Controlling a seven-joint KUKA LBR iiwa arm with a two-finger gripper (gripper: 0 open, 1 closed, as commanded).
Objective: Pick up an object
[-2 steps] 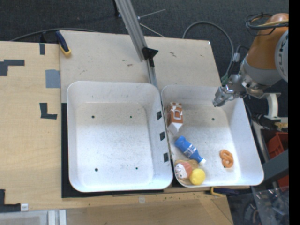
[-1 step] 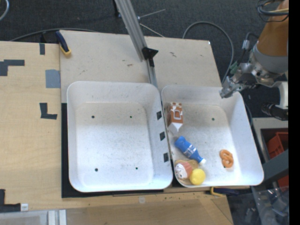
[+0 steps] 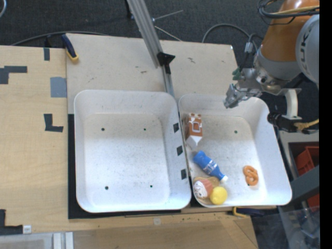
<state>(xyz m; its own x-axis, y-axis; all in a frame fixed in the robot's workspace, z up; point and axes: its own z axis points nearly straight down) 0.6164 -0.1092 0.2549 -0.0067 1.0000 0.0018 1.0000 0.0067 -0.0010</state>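
The right bin (image 3: 267, 139) holds several objects. A small brown and white carton (image 3: 194, 128) lies near its left wall. Below it lies a blue bottle (image 3: 209, 165) with a white cap. At the front edge rest a yellow ball (image 3: 219, 195) and a pinkish round toy (image 3: 203, 187), touching each other. An orange pretzel-shaped piece (image 3: 251, 175) lies toward the right. My gripper (image 3: 232, 100) hangs over the bin's back right corner, well apart from all the objects, with nothing seen in it.
The left bin (image 3: 83, 139) sits beside the right one, with a divider between them. A slanted metal pole (image 3: 148, 30) rises behind the bins. A blue and yellow clamp (image 3: 69, 48) lies at the bench's back left.
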